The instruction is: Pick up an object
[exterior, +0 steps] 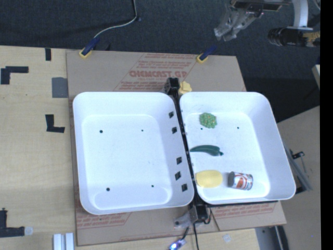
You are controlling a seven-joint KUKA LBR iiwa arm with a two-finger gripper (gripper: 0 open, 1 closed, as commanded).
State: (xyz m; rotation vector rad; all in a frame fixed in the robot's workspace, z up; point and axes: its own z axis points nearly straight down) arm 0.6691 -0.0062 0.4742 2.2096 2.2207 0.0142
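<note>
The gripper (232, 26) was held high beyond the right bin (260, 105), presumably to keep the view clear, its jaw state impossible to tell, while a can (240, 180), lemon (208, 178), pepper (206, 150) and green cluster (208, 120) lay in that bin, the cluster's identity unclear.

Two white bins, left (125, 155) and right (260, 139), are set on brown cardboard (156, 72) printed in red. Well below the grey gripper (229, 30), a green bumpy cluster (208, 120), a dark green pod (206, 150), a yellow lump (208, 179) and a red-and-white can (240, 180) are shown.
</note>
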